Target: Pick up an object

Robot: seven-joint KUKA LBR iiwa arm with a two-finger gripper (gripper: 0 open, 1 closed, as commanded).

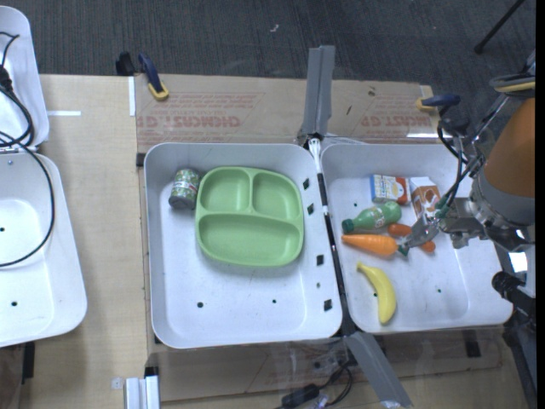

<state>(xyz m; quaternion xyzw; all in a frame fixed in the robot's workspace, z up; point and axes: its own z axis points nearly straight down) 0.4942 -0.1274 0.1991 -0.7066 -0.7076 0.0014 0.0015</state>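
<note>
Relative to the orange carrot (371, 244) in the right bin (451, 305): green divided plate (250, 216) lies far left, green bottle (372, 217) just above, banana (380, 291) below, and the gripper (417, 239) sits at its right end, finger state indeterminable.

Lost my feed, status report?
Claw low in right bin, at carrot's tip. Nothing visibly held. Green bottle, banana close by.

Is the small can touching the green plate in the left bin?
Touching, it seems: in the camera view the can lies against the left rim of the green plate, with no gap visible.
</note>
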